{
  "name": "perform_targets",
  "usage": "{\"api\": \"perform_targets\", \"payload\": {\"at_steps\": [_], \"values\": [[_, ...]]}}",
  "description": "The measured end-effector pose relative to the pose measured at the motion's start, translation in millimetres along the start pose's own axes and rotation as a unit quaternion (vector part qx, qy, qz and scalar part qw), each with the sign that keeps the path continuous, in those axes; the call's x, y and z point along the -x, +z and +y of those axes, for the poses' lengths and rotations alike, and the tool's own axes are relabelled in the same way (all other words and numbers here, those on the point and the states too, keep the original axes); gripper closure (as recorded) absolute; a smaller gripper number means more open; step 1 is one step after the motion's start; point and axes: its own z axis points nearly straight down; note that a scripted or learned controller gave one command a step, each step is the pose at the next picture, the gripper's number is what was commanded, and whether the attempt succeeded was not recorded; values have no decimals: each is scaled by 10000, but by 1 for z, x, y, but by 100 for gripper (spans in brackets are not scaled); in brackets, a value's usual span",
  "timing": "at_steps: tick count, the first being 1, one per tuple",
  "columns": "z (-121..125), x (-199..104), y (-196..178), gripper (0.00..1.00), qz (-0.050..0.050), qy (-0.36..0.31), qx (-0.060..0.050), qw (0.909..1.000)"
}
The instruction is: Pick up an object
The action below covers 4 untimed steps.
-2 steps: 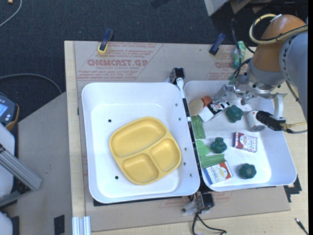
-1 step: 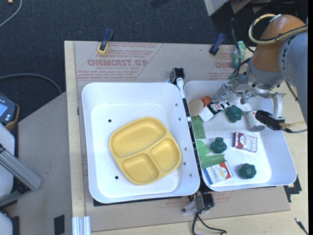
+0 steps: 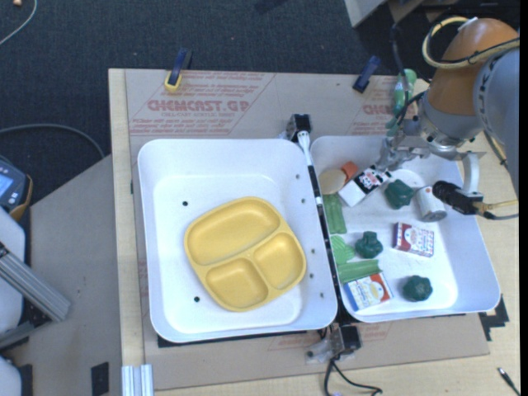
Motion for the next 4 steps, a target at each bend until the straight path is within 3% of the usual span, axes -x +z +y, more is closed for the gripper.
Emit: {"api": "perform_targets", "payload": {"at_steps": [1, 2, 4], "values": [[-5, 2, -48, 100, -1, 7, -115, 9999], [-2, 2, -102, 100, -2, 2, -100, 10000], [-59, -87, -123, 100, 23, -12, -162, 9999]]}}
